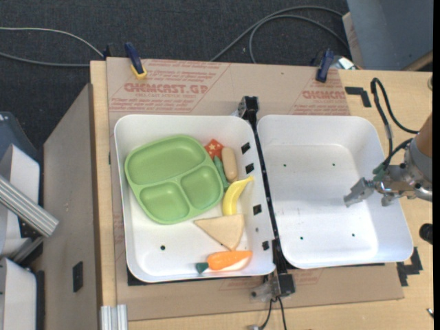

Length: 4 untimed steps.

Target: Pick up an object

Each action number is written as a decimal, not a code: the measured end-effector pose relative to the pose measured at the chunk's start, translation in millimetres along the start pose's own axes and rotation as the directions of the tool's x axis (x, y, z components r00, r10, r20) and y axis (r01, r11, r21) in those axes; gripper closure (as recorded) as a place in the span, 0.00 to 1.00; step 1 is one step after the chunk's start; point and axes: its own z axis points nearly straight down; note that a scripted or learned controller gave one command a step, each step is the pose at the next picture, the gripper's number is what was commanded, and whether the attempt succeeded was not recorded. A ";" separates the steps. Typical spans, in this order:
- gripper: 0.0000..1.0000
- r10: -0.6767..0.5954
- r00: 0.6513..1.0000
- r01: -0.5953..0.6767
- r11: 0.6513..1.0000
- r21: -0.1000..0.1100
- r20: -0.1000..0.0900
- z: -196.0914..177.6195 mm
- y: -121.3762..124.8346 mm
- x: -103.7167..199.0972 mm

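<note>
Two bins sit side by side; every object lies in the left bin (130, 253). The gripper (361, 192) hangs over the right bin (323, 143), near its right wall, and I cannot tell how it is set. The banana (235, 196), probably the nearest pick, lies well to its left across the divider, long axis running near-to-far beside the green tray (172, 177).

Arm (425, 146) cut off by right frame edge; end effector (357, 192) blurred, finger state indeterminate; red item (214, 147) behind hot dog (229, 162) too small to identify.
</note>
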 end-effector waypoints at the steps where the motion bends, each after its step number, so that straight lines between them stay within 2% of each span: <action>1: 0.00 -0.003 1.000 0.003 1.000 -0.009 0.002 -3.9 2.5 0.1; 3: 0.00 -0.002 1.000 0.002 1.000 -0.003 0.000 85.4 -4.9 5.3; 4: 0.00 -0.003 1.000 0.003 1.000 -0.006 0.000 103.5 -5.2 6.1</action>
